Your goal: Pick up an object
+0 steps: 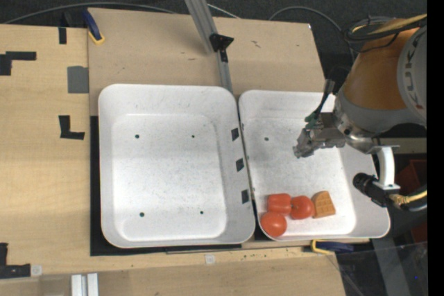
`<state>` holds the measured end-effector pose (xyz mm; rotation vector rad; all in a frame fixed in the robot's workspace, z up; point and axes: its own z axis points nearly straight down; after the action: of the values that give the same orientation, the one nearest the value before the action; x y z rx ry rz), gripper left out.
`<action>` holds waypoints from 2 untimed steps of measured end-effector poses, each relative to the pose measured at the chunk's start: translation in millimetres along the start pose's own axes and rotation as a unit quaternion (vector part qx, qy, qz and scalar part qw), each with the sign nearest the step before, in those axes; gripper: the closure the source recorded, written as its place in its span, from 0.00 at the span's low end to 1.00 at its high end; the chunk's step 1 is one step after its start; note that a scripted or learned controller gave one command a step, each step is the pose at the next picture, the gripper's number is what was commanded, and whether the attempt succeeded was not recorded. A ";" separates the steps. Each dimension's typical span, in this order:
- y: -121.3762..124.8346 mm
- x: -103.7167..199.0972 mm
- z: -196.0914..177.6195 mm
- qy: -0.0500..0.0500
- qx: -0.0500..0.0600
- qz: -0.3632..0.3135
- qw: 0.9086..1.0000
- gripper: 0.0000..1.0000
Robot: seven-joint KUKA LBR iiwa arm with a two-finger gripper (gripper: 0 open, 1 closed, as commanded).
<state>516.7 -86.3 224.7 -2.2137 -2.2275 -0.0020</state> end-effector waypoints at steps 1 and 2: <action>33.8 48.7 -0.2 0.000 0.000 -0.001 1.000 1.00; 46.8 97.2 6.4 0.000 0.001 0.000 1.000 1.00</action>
<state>562.9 11.2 218.5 -2.2125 -2.2269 0.0002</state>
